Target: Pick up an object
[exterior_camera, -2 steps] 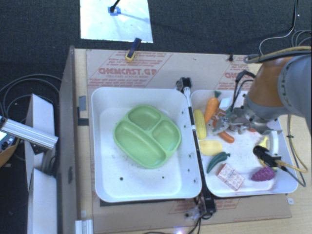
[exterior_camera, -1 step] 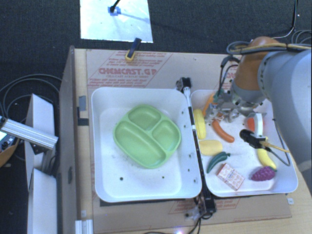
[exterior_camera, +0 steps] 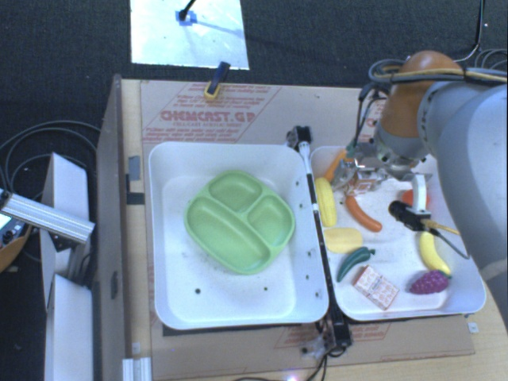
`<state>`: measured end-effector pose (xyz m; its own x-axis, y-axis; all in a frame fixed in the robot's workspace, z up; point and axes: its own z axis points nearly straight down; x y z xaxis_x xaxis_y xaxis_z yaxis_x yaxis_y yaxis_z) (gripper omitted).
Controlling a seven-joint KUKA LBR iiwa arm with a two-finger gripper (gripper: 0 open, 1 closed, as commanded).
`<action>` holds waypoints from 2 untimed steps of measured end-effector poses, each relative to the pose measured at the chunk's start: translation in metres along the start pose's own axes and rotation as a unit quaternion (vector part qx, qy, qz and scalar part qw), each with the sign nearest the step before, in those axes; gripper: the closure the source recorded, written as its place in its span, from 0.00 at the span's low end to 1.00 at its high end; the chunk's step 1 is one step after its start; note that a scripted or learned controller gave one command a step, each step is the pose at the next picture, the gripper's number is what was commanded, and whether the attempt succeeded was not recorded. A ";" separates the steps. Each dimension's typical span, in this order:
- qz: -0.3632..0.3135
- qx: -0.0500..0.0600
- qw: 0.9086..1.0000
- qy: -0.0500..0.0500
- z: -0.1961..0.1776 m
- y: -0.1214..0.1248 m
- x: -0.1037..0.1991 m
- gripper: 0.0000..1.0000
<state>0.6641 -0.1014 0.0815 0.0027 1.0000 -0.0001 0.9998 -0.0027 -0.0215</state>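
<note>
Small carton (exterior_camera: 367,184), brown and white, lies in the upper part of the right-hand white bin (exterior_camera: 468,296), right at the hand (exterior_camera: 357,173); whether the two touch cannot be told, nor whether the hand is wide or narrow, nor whether it holds anything, since the wrist covers it. The grey arm (exterior_camera: 464,133) with its orange band reaches in from the right of the frame.

Toy carrot (exterior_camera: 336,165) sits just left of the hand, near the bin's upper left corner; a yellow corn cob (exterior_camera: 324,201) lies along the bin's left wall; an orange sausage (exterior_camera: 363,214) lies slantwise just below the carton; a pale yellow block (exterior_camera: 344,239) sits below the corn cob; a green chilli (exterior_camera: 355,262) lies just under that block; a red-and-white patterned box (exterior_camera: 375,286) lies near the bin's lower edge; purple grapes (exterior_camera: 429,282) sit to its right, with a banana (exterior_camera: 432,254) just above them; a red piece (exterior_camera: 407,198) shows partly, too hidden to name.

The left-hand bin (exterior_camera: 159,292) holds a green divided plate (exterior_camera: 238,221), lying flat near its middle; both bins rest on a cardboard sheet (exterior_camera: 206,116) with red print.
</note>
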 end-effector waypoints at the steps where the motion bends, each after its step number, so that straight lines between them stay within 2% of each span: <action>1: -0.003 -0.008 1.000 -0.001 -0.002 0.001 0.003 0.00; 2: -0.003 -0.008 1.000 -0.006 -0.003 0.002 0.009 0.00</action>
<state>0.6667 -0.0923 0.0848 -0.0030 0.9999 -0.0124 1.0000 0.0029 -0.0063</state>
